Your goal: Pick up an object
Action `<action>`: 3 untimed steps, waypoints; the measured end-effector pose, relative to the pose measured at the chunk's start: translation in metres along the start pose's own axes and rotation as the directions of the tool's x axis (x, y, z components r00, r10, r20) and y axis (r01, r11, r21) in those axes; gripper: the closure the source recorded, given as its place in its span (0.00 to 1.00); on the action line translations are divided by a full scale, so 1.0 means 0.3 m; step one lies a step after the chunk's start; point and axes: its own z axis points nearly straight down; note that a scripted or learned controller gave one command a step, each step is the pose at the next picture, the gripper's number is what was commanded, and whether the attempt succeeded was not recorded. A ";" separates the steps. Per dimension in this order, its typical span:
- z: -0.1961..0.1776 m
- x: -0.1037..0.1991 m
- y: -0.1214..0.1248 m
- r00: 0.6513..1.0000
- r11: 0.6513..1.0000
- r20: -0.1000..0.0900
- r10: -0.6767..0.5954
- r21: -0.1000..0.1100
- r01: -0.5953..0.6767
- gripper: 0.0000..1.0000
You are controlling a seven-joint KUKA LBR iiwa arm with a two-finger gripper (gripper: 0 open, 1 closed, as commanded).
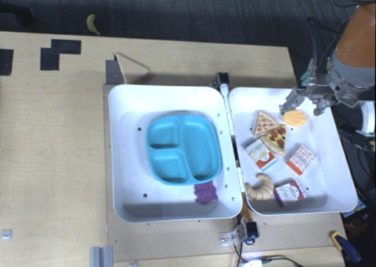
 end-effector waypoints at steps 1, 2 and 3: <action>0.496 0.118 -0.049 1.000 1.000 0.001 0.002 -0.007 -0.001 0.00; 0.458 0.116 -0.044 1.000 1.000 0.003 0.001 -0.012 -0.001 1.00; 0.458 0.117 -0.044 1.000 1.000 0.003 0.001 -0.011 -0.001 0.00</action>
